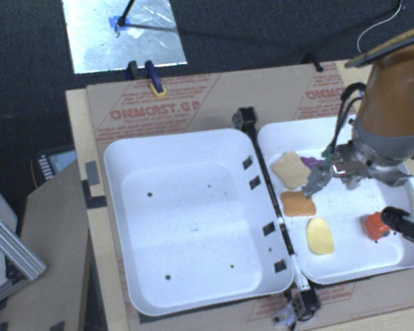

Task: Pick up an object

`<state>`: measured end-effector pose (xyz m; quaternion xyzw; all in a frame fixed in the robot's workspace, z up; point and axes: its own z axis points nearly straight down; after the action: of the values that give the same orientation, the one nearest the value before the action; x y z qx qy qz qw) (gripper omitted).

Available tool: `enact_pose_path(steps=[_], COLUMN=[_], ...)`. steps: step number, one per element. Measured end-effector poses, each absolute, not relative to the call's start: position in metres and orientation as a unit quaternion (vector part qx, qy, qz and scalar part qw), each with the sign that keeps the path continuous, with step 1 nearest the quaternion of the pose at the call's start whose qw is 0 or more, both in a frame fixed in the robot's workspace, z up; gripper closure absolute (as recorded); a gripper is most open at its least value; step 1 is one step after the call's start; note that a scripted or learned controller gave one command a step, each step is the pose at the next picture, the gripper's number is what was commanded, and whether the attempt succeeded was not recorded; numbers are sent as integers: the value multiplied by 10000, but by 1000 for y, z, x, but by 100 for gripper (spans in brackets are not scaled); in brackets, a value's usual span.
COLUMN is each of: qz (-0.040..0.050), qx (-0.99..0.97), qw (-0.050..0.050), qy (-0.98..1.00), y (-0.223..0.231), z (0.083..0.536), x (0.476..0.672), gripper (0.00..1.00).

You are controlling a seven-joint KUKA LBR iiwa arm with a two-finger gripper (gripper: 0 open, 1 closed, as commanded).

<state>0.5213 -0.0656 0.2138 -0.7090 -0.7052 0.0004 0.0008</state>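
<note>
Four small objects lie flat in the right bin (339, 272), clustered toward its left wall: a pale tan piece (288, 169) nearest the far edge, an orange-brown slab (298, 204) just beside it toward the near edge, and a yellow oval (319, 236) nearer the front. A red-orange item (376, 226) sits apart, toward the bin's near right corner.
</note>
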Motion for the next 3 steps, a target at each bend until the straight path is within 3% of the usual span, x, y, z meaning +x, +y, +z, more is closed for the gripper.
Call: enact_pose_path(steps=[1,2,3], qz=[3,-15,-39], qx=[-7047,-7056,-7083], qw=[23,-13,-70], qy=[-7095,-7086,-7059], y=[-15,-18,-78], z=[183,195,310], x=[485,488,511], gripper=[0,100,100])
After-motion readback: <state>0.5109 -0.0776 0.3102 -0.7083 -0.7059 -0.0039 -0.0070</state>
